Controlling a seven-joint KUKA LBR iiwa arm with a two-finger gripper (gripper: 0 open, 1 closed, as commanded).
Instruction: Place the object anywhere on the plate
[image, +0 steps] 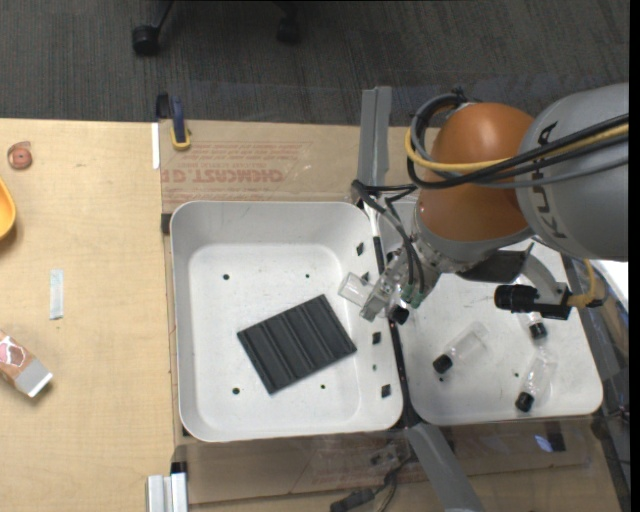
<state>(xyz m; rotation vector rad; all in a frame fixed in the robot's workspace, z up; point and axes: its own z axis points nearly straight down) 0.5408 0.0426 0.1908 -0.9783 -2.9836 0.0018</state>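
**Clear object held at the bins' divide**

Clear object (356, 291), small and see-through, sits between the fingers of the gripper (378, 297), above the right rim of the left bin (190, 300). Left of it the dark ribbed plate (296, 343) lies flat with bare white floor around it. Two clear vials (458, 353) lie in the right bin (570, 395).

Ribbed matt plate (297, 343); glossy plastic bin (200, 300).
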